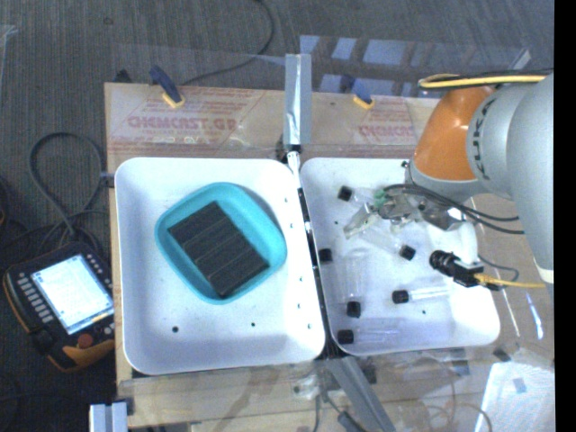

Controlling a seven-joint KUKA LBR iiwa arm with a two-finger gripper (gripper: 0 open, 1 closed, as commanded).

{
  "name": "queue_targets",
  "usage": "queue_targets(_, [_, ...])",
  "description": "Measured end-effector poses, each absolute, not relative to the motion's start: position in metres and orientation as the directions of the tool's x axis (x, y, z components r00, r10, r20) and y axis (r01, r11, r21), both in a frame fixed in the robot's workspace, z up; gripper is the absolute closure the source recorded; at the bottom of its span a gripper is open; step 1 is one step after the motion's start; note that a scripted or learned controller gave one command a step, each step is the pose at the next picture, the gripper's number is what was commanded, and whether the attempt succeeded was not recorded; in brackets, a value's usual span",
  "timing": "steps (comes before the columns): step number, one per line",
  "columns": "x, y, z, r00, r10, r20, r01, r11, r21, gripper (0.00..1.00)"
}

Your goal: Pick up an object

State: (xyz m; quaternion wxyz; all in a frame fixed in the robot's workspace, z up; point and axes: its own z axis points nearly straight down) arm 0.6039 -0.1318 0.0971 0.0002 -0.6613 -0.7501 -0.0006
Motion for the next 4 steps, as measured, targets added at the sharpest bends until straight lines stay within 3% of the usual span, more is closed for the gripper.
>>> queue_targets(1, [0.641,-0.159,0.173,-0.281,0.96,0.0,0.96,0.281,0.001,0.0])
queue_targets(2, [0.616,-0.132,0.093,-0.18,0.984,0.0,0.984,0.18,0.0,0.0])
queue_targets(3, [0.616,-0.132,0.093,-0.18,0.984,0.001,0.984,0.18,0.0,0.0])
queue_targets(4, [0.616,-0.131,0.102,-0.18,0.984,0.001,0.984,0.18,0.001,1.0])
